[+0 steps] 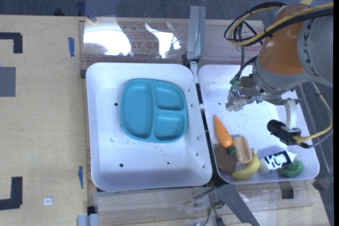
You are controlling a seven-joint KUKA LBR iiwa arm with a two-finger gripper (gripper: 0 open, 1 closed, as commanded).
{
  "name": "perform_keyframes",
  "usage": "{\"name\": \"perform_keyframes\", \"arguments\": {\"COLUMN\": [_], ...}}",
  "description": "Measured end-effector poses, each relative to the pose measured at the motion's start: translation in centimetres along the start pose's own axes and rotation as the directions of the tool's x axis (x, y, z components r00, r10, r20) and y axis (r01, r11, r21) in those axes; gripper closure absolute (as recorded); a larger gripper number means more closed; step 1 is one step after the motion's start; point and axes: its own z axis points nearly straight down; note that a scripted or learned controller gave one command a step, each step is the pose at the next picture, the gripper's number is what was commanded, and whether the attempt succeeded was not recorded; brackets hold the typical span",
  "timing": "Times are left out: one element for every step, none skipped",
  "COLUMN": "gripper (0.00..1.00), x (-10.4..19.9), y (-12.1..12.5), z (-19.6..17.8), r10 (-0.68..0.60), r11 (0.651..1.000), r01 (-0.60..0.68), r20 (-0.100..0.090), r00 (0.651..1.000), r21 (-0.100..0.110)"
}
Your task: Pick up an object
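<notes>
From my seat I see the bench (37, 114), light wood, carrying two white bins side by side. The left bin (100, 161) is the bigger in my view and holds a blue divided plate (153, 110) lying flat near its middle, three compartments showing. The right bin (212, 82) sits touching it at three o'clock. The arm (296, 45), grey with its orange band, reaches in from three o'clock and hangs over the upper half of the right bin. Its gripper (237, 100) points toward nine o'clock, above bare bin floor at about twelve o'clock from the clutter; I cannot tell how the tool is set, and nothing shows in it. The pickable things are bunched along the right bin's six o'clock edge. A banana (249, 168) curves along the bottom, a brown disc (225, 161) touching it at nine o'clock and a tan piece (242, 148) resting on both. A carrot (222, 131) lies slanted at eleven o'clock from the disc, apart from the gripper. A black-and-white tag (276, 159) sits at three o'clock of the banana, with a green leafy piece (292, 168) just beside it.
</notes>
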Motion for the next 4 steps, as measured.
{"name": "perform_keyframes", "arguments": {"gripper": [0.00,0.00,0.00,0.00], "x": [-0.2,-0.2,-4.0,0.0], "y": [-0.2,-0.2,0.3,0.2], "z": [0.3,0.3,-7.6,-2.5], "r10": [0.003,0.003,-0.023,-0.033], "r11": [1.000,1.000,1.000,0.999], "r01": [-0.003,-0.003,0.023,0.033], "r20": [0.001,0.001,0.003,0.000], "r00": [1.000,1.000,1.000,0.999], "r21": [0.007,0.007,0.000,0.014]}}
